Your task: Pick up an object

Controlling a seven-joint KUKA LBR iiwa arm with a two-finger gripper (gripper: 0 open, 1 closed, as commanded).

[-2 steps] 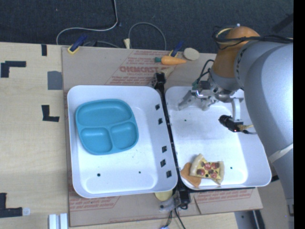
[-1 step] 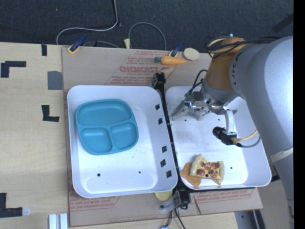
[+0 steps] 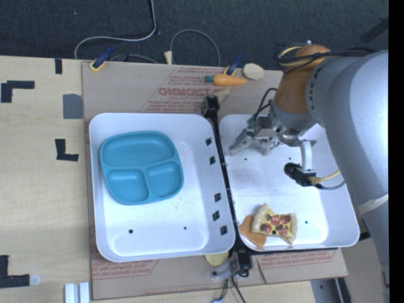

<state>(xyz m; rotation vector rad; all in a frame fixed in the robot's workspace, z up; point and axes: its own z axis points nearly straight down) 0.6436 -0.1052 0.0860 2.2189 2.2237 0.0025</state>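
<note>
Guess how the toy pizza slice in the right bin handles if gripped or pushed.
The pizza slice looks like a flat wedge lying on the right bin floor, so it should slide rather than roll. Its low profile probably gives the end effector little edge to pinch. It sits near the bin's front rim, so a push may jam it there.

Lighting: bright, even, from overhead; the two white bins (image 3: pixel 281 188) read near overexposed, with soft glare on their floors and on the grey arm (image 3: pixel 356 112) at 3 o'clock. Shadows: faint and short, a thin one under the blue tray (image 3: pixel 142 167) and beneath the gripper (image 3: pixel 252 139). Quality: mildly soft throughout, dark carpet at 12 o'clock underexposed, slight grain.
</note>
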